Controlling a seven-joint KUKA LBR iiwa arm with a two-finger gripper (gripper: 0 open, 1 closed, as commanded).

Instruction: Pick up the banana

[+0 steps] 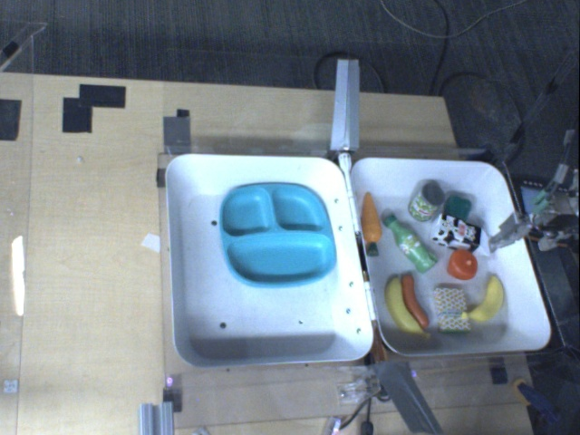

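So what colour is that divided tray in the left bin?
The divided plastic tray is light blue, seen in the camera view.

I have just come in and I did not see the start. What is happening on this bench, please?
A robot arm is meant to pick up a banana. Its gripper sits at the right edge of the right bin, not touching any item. Two bananas lie there: one near the front left beside a hot dog, another near the front right. The left bin holds a blue divided plate. Nothing is picked up yet.
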